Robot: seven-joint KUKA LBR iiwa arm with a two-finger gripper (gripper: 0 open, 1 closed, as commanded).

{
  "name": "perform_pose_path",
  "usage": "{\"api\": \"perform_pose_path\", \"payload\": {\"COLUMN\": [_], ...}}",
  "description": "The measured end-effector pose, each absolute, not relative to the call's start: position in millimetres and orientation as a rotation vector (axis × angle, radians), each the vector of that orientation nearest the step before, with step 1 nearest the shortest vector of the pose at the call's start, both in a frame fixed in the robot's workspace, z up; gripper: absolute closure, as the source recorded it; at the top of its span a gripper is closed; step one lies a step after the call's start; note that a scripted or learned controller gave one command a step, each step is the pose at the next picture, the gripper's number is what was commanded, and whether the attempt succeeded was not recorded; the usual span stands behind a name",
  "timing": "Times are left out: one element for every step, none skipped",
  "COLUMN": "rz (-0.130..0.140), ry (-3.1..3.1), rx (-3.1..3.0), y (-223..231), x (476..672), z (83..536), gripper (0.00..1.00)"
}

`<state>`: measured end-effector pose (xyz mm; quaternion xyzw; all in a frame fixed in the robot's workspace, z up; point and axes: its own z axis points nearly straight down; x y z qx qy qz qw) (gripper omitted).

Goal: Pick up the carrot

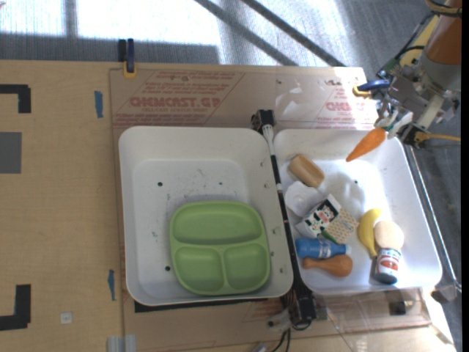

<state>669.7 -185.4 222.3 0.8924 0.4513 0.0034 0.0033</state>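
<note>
An orange carrot [366, 144] hangs tilted over the far right corner of the right bin [421, 196], its thick end up at my gripper [390, 121]. The fingers are shut on that thick end, and the pointed tip slants down to the left above the bin floor. The arm with its orange band comes in from the upper right.
The right bin holds a brown bread roll [305, 170], a milk carton [320, 216], a blue bottle [320, 249], a brown drumstick [330, 265], a yellow banana [368, 229] and a small jar [387, 261]. A green divided plate [218, 246] lies in the left bin [139, 196].
</note>
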Motion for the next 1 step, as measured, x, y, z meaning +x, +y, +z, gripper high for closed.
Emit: {"api": "perform_pose_path", "payload": {"rz": [0.007], "ry": [1.875], "rx": [2.511], "y": [-208.8], "x": [660.4], "z": [100.4], "gripper": [1.0]}}
